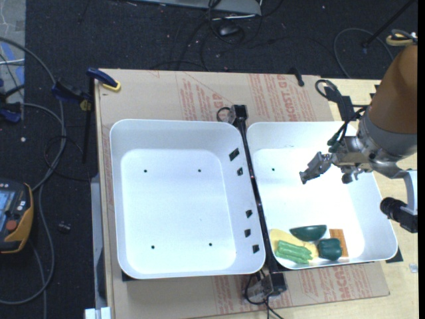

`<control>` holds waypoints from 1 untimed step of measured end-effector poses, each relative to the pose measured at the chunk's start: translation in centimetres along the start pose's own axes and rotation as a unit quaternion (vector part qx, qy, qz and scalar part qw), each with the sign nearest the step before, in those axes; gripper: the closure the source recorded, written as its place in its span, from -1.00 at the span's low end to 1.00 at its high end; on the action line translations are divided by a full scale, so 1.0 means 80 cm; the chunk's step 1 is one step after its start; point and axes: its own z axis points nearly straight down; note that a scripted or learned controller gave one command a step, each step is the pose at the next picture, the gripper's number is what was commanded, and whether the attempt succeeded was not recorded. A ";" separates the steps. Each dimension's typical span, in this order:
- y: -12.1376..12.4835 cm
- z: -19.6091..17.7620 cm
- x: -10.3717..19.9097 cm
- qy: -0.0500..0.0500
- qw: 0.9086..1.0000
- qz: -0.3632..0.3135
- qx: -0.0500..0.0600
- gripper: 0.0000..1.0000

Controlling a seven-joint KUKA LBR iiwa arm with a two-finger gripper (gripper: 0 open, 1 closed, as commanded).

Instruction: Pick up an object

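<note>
Camera view: we are seeing the arm point(397, 105) reaching in from the right over the right bin point(372, 198). The gripper point(311, 172) is hanging above the bin's bare middle floor, well apart from the objects; it is holding nothing. We cannot tell how far the fingers are standing apart, since they are too small and dark against the wrist.

The objects are lying bunched at the near edge of the right bin: a light green ridged piece point(293, 251), a pale yellow piece point(280, 235) just behind it, a dark green bowl-shaped piece point(309, 231), a dark green block point(329, 248) and an orange-brown piece point(339, 236) beside it.

We are noting the left bin point(119, 178) beside it, the two sitting on a cardboard-covered bench point(179, 92).
</note>
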 end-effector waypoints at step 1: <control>0.000 -0.013 0.000 0.000 1.000 0.000 0.000 1.00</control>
